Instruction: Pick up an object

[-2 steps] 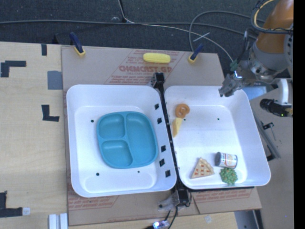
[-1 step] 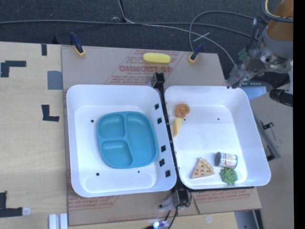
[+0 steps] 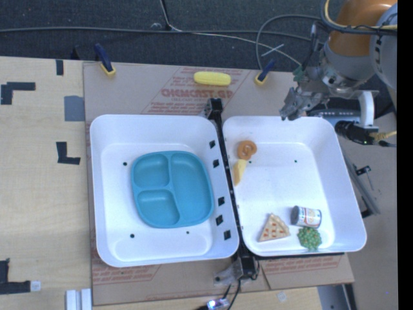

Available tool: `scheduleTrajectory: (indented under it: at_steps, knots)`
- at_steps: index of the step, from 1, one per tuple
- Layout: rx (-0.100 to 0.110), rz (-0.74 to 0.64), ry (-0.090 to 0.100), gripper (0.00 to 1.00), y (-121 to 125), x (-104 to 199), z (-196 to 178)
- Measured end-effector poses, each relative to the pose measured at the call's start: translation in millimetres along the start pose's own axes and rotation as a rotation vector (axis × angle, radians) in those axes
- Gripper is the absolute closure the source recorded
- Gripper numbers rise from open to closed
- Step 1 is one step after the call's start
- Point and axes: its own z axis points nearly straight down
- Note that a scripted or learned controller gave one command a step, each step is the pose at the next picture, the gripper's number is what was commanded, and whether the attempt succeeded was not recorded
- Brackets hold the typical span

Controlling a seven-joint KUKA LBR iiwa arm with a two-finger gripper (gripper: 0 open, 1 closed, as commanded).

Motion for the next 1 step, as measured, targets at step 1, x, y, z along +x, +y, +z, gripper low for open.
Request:
scheduleTrajectory:
  at_steps: [1]
  knots:
    - [0.001, 0.001, -0.001, 1.00, -1.3, 51.5, 18.2]
